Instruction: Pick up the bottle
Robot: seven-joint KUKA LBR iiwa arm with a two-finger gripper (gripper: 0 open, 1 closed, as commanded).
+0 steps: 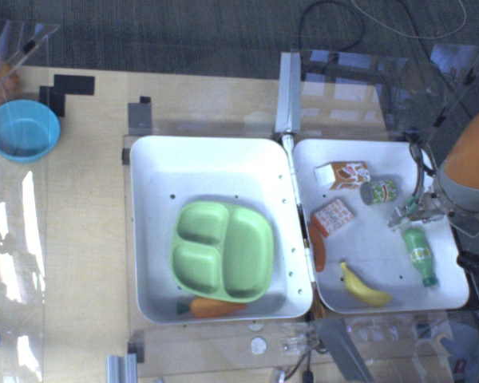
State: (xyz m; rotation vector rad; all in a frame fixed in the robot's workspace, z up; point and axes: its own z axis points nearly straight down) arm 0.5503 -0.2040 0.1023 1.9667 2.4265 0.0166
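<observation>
Bottle [420,254], green and clear-sided with a green cap, lies on its side on the floor of the right bin [457,295], cap end pointing toward the near right corner. Using that bottle as the landmark: the pincer [411,211] hangs just above its upper end, close to it, at the tip of the grey arm [471,174] with its orange band. Whether its metal tips touch the bottle cannot be told, nor how far apart they stand; nothing is seen clamped between them.

Left of the bottle and a little nearer the camera lies a banana [363,286]. Further left, against the bin's wall, sits a red sausage-like piece [318,246]. Up and left of the bottle are a small patterned packet [334,216], a green-labelled can [379,191] and an orange and white carton [345,174].

Well to the bottle's left, the left bin [156,214] holds a green divided plate [223,250] with a carrot [211,308] at its near edge. A blue bowl [22,129] sits on the worktop [72,238], far left.
</observation>
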